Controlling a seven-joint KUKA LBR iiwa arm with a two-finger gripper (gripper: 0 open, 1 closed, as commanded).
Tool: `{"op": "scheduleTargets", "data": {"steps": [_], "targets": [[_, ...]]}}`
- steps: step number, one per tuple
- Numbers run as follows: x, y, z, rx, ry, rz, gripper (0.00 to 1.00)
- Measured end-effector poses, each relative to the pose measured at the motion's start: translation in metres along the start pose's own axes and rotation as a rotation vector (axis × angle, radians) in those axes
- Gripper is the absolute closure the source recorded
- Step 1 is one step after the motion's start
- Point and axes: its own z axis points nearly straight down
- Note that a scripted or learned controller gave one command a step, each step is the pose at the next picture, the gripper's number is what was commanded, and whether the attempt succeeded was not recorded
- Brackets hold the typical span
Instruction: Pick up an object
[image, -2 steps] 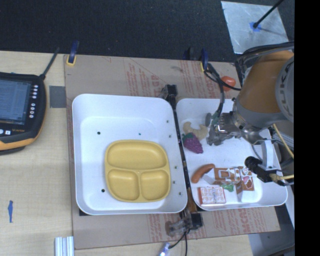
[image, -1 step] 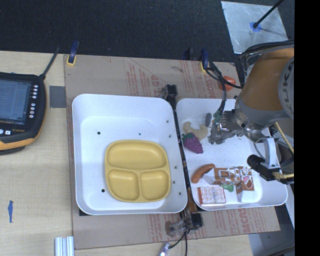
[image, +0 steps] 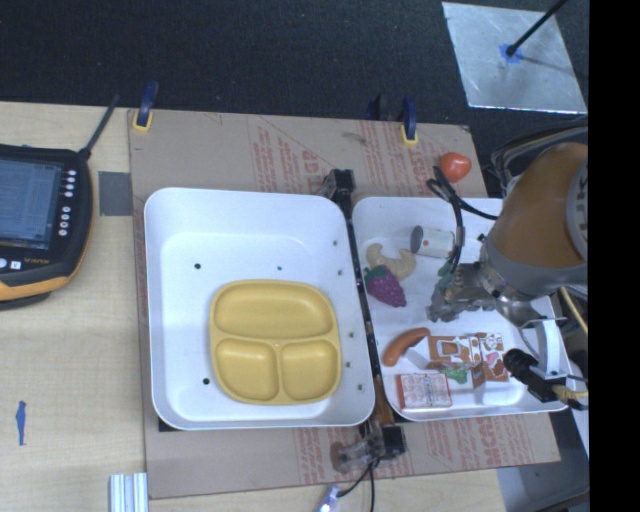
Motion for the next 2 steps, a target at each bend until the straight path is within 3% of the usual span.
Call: {"op": "scheduleTargets", "data": {"steps": [1,2], "targets": [[0.000,0.000,0.000,-0.001,0.000,0.000,0.00],[0.001,-0.009,0.063,-0.001,0.001,-0.001,0.00]]}}
